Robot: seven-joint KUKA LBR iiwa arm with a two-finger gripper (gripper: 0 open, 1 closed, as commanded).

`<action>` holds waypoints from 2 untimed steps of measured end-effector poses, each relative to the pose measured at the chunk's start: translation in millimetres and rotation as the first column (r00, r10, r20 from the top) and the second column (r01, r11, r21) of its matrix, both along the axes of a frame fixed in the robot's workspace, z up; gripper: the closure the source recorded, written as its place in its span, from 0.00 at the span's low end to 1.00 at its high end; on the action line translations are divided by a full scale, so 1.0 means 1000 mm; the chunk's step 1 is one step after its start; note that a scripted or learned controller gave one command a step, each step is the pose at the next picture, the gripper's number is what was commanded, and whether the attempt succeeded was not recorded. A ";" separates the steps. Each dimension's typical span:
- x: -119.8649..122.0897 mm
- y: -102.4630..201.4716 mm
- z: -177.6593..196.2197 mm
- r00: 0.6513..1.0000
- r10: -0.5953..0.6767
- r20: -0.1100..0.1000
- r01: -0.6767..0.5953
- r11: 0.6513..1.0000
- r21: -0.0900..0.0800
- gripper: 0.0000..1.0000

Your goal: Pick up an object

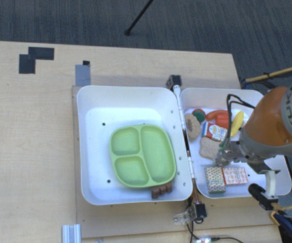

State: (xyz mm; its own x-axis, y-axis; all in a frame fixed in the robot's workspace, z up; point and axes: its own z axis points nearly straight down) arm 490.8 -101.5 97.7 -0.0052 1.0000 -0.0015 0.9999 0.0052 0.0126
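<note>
The right bin holds several small items. Among them are a yellow banana, a red vegetable, a green piece, a pale bread slice and a red, white and blue packet. A tan slab, a checkered box and a red-and-white box lie there too. My gripper points down into this bin, just right of the tan slab and above the two boxes. I see nothing held in it.
The left bin carries a green divided plate, with a brown object at its front edge. The arm's orange band hangs over the right bin's right half. A hinge strip separates the bins.
</note>
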 end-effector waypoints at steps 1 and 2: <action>0.000 0.000 0.000 1.000 0.000 0.000 0.000 1.000 0.000 0.00; 0.001 0.001 0.010 1.000 0.002 0.003 -0.002 1.000 0.000 1.00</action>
